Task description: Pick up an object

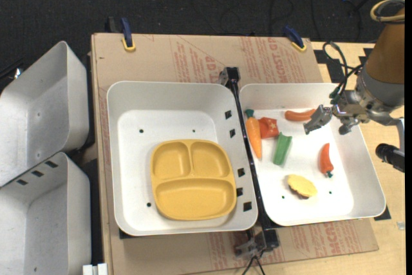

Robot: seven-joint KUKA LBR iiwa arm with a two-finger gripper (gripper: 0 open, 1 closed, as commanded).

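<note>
Gripper poised over the right bin's toy food

The gripper (329,120) hangs at the right of the frame over the right bin (360,206), its two fingers spread wide with nothing between them, just beside a sausage (300,115). Below lie a carrot (255,137), red pepper (268,127), green piece (282,149), red chili (326,159) and a yellow piece (302,186). The left bin (129,138) holds a yellow divided tray (192,179).

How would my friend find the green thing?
Look in the right white bin, beside the one holding the yellow tray. Near its left side lies a carrot; the green piece is just right of it, the only green one there.
</note>
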